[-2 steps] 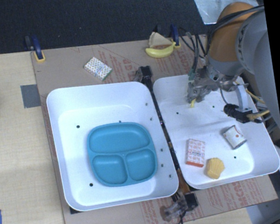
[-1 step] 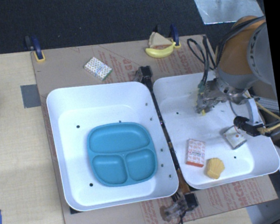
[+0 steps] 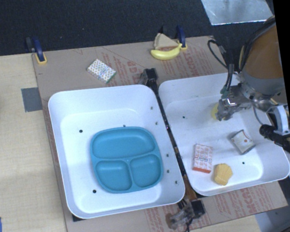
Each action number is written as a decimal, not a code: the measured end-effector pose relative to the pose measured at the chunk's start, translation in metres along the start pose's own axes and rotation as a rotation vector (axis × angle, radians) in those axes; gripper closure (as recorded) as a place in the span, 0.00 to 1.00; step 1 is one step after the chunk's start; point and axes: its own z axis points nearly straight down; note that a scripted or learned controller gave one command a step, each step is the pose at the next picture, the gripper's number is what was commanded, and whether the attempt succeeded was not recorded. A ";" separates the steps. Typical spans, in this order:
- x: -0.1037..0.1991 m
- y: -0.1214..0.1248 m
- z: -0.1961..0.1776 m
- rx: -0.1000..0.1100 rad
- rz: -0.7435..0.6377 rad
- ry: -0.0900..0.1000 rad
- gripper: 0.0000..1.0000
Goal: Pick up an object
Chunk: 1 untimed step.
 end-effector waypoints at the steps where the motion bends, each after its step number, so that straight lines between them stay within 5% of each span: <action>1: 0.000 0.000 0.001 0.001 0.000 0.000 0.00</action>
